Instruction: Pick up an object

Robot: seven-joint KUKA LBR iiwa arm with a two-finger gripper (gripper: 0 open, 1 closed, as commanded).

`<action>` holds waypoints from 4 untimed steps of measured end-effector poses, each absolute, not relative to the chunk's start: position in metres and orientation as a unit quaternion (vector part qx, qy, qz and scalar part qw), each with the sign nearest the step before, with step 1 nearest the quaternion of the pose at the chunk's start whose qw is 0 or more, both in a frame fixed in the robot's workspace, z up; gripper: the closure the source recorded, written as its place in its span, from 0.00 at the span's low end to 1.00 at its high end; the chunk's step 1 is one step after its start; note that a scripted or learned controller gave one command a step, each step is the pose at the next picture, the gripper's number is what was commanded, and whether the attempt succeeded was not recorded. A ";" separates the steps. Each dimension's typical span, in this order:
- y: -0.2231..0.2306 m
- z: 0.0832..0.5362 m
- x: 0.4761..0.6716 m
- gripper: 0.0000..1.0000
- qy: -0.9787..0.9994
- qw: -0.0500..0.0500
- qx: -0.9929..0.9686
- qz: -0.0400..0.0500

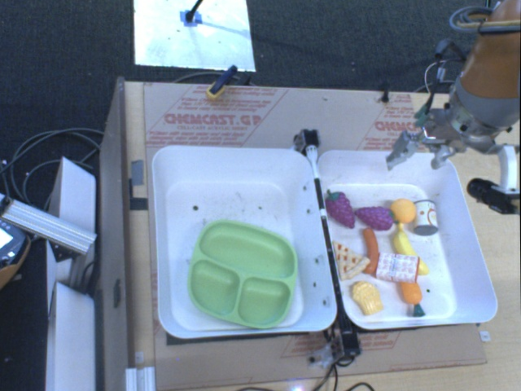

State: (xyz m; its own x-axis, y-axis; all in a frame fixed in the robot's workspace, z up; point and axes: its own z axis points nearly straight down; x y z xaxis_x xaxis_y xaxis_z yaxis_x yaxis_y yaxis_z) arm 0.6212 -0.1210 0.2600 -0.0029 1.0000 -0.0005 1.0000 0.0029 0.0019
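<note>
The end effector (420,147) is hanging over the far rim of the right bin (476,255), at roughly one o'clock from the toy cluster, with its two fingers spread apart and nothing sitting between them. The pick is therefore judged as not yet begun: no descent onto an item is showing, and approach, closure and lift are all remaining. Every candidate is lying inside the right bin. The nearest to the end effector are the orange (402,210) and the small can (426,217), touching each other near the bin's twelve o'clock side. The banana (404,246) is lying just below them, its long axis running from eleven to five o'clock. The sausage (371,251) is lying with its long axis pointing near twelve to six o'clock, between the pizza slice (350,261) and the white carton (397,267). The two purple grape bunches (356,213) are resting at ten o'clock of the cluster, the carrot (412,296) at five o'clock with its green tip pointing down-right, and a yellow corn piece (367,297) at seven o'clock. The left bin (175,190) is carrying a green divided plate (242,274). Both bins are sitting on the desk (244,116).
</note>
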 end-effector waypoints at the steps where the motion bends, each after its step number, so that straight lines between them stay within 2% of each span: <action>1: -0.119 0.153 0.551 0.00 0.707 -0.001 0.707 -0.001; 2: -0.092 0.089 0.491 0.00 0.707 0.006 0.707 0.005; 3: -0.091 0.100 0.493 1.00 0.708 0.006 0.706 0.007; 4: -0.041 0.185 0.571 1.00 0.709 0.001 0.706 0.002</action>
State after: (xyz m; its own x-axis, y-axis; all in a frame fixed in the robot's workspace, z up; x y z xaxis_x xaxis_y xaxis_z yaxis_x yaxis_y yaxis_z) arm 0.5709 -0.0410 0.1853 -0.0040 1.0000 0.0005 1.0000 0.0040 0.0043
